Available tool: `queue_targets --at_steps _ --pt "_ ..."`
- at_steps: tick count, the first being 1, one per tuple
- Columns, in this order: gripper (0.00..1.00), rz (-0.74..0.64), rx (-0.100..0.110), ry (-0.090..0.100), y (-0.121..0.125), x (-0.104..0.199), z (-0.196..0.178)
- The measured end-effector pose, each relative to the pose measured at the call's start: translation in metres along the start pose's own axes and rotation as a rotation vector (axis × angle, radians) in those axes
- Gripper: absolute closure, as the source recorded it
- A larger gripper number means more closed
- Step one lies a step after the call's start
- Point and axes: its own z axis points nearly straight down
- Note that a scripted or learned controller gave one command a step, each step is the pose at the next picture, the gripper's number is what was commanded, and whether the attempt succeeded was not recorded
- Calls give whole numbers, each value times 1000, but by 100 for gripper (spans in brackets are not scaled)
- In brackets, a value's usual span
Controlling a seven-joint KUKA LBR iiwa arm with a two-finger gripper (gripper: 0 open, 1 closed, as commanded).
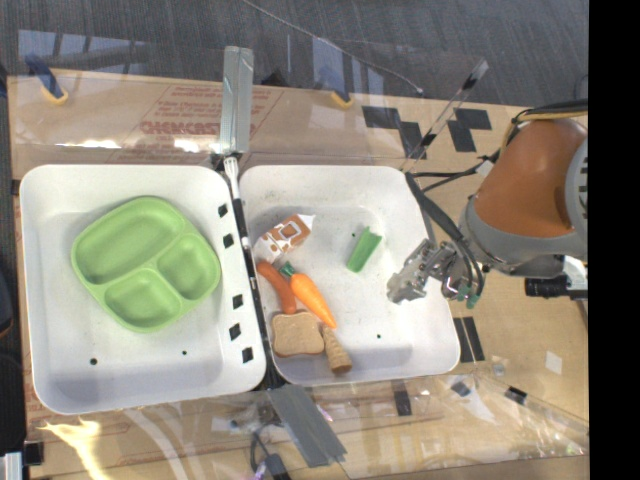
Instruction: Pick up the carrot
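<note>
We see the carrot (304,293) lying in the right bin (440,330), near that bin's left wall and toward its front edge, its green top pointing toward the back-left. A sausage (269,277) lies against its left side, a slice of bread (297,335) sits just in front of it, and a brown cone-shaped piece (336,351) rests beside the bread. A small carton (284,235) lies behind the carrot, and a green block (364,250) sits nearer the bin's middle. The gripper (408,286) hangs over the bin's right side, well apart from the carrot; we cannot tell how its jaws stand. The left bin (50,358) holds a green divided plate (146,263).
</note>
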Motion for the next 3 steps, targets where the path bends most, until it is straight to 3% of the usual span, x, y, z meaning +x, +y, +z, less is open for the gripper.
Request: queue_targets --at_steps 1,2,3 --pt "100 -86 0 0 14 31 -10" --pt "100 -631 0 1 1 24 13" --pt "100 -696 -2 -1 98 61 26"
